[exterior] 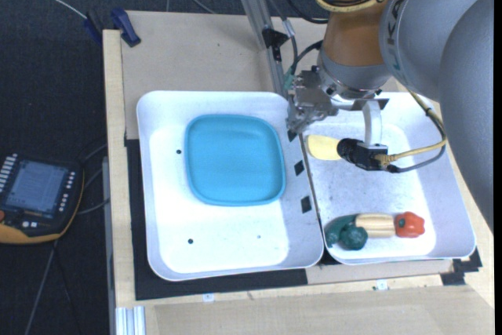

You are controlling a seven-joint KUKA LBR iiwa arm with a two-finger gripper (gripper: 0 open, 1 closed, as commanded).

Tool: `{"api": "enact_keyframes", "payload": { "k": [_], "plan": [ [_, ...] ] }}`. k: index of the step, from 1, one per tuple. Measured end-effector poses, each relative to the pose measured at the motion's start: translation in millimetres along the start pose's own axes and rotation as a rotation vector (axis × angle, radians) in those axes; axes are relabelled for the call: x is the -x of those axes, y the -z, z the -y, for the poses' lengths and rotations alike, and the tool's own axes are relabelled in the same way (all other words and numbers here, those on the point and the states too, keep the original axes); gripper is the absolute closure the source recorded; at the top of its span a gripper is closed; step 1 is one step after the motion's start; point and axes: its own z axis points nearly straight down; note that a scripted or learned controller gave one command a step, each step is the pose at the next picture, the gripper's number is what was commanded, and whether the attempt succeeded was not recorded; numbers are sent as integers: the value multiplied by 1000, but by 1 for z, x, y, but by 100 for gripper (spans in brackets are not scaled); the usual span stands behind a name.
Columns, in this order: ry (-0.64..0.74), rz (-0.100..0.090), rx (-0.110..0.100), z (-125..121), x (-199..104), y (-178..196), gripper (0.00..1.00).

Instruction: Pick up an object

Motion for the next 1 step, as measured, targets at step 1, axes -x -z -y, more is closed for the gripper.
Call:
{"api": "enact_keyframes", "payload": {
  "k": [1],
  "plan": [
    [0,0,0,-1,-49,1,100]
  ]
}}
